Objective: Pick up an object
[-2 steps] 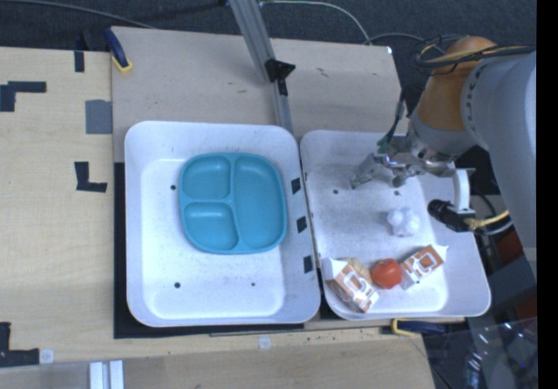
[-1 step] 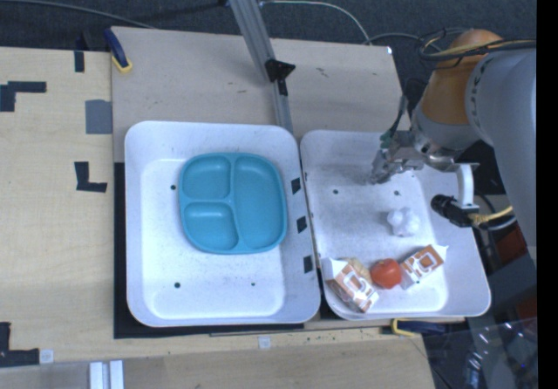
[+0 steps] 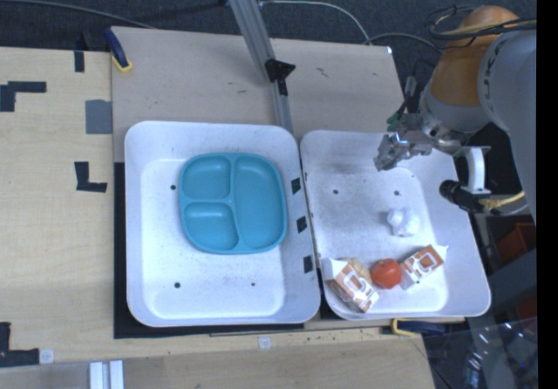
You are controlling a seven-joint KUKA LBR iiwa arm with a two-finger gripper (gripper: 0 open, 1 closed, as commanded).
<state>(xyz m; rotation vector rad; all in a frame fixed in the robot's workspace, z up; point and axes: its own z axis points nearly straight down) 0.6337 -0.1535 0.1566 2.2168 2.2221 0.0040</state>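
Observation:
In the right bin lie a small white crumpled object, a red round object, an orange-and-white packet and a tan-and-white packet. The last three cluster at the bin's near edge. My gripper hangs over the far part of the right bin, above and behind the white object, apart from all of them. Nothing shows between its fingers.
The left bin holds a blue divided plate. A slanted metal pole rises behind the bins. My grey arm with its orange band enters from the right. Cables run across the dark floor at the back.

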